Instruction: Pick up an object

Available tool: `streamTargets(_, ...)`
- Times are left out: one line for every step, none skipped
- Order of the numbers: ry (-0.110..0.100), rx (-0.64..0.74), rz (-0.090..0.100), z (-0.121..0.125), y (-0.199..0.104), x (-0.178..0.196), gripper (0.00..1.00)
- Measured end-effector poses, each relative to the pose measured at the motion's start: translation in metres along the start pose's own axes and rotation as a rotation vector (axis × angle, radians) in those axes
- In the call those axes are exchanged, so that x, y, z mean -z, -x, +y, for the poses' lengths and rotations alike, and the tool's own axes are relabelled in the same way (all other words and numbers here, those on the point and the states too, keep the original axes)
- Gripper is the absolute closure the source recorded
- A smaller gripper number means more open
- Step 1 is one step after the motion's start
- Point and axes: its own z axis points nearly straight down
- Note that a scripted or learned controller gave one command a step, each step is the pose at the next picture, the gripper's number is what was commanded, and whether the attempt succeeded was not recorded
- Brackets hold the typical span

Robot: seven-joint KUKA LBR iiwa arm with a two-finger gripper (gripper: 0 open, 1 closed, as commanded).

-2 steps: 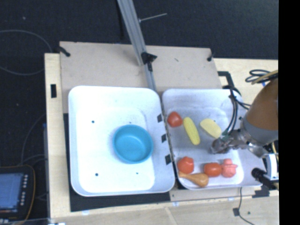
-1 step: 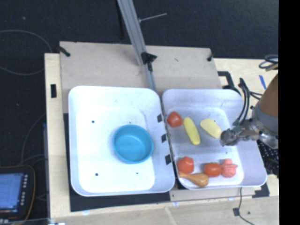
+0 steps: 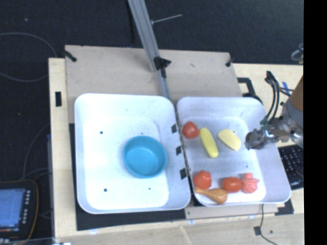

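Where the gripper (image 3: 254,138) hangs, at centre right over the right bin (image 3: 219,106), no telling whether released or clenched; nothing seen held; probably set low there to reach the yellow fruit (image 3: 229,139), just beside it, leftward.

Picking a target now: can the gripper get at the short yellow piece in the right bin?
Probably yes. The gripper hangs just right of the short yellow piece, with bare bin floor between them and nothing stacked on it.
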Motion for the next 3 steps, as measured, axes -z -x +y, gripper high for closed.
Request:
streamTargets(0.0,0.0,0.0,0.003,0.0,0.056,1.0)
streamTargets(-0.01,0.0,0.0,0.016,-0.04,0.047,1.0)
streamTargets(-0.01,0.001,0.002,0.019,-0.096,0.048,1.0)
